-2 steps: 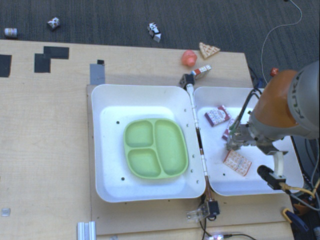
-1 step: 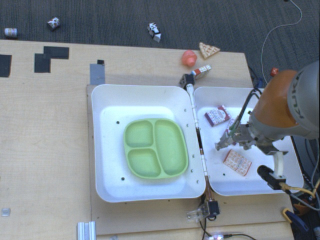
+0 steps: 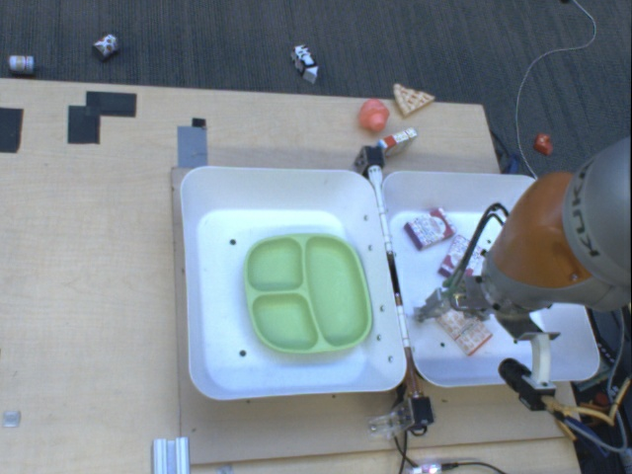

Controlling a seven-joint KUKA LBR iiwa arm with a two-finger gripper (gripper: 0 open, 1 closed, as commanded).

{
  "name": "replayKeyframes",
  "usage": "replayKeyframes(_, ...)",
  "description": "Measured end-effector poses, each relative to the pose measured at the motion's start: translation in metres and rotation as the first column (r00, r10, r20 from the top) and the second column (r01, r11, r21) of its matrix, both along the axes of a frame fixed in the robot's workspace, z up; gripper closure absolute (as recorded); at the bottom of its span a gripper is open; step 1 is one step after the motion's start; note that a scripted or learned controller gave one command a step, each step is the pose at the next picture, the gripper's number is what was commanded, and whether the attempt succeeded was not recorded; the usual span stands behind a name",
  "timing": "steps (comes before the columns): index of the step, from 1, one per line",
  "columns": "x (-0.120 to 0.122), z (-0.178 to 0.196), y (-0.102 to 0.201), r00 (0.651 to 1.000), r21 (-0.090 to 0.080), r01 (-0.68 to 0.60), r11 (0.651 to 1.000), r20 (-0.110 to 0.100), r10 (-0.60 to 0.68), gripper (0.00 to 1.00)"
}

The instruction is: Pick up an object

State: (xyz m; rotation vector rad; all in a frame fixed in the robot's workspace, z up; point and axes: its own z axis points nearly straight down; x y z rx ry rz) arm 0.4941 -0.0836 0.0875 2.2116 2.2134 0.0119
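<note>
The right bin (image 3: 425, 349) holds several small red-and-white packets: one (image 3: 428, 229) near its back left, one (image 3: 457, 256) partly under the arm, and one (image 3: 468, 333) near the front. My gripper (image 3: 441, 305) hangs low over the bin's left middle, just left of the front packet, beneath the grey and orange arm (image 3: 538, 240). Its fingers look spread with nothing visibly between them. A green three-compartment plate (image 3: 307, 293) lies in the left bin (image 3: 212, 265).
Outside the bins at the back lie a red ball (image 3: 373, 115), a wedge-shaped toy (image 3: 412, 98) and a small red-and-white tube (image 3: 399, 140). A divider rail (image 3: 386, 255) runs between the bins. Cables and a clamp (image 3: 405, 418) sit at the front edge.
</note>
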Motion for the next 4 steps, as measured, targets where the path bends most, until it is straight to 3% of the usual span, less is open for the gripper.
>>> replayKeyframes(1, 0.002, 0.011, 0.001, 1.000, 0.000, -0.002, 1.000, 0.005, 0.002, 1.00)
replayKeyframes(2, 0.002, 0.011, 0.001, 1.000, 0.000, -0.002, 1.000, 0.005, 0.002, 0.00)
replayKeyframes(3, 0.003, 0.022, 0.001, 1.000, 0.001, -0.004, 1.000, 0.009, 0.004, 1.00)
replayKeyframes(4, 0.003, 0.022, 0.001, 1.000, 0.001, -0.004, 1.000, 0.009, 0.004, 0.00)
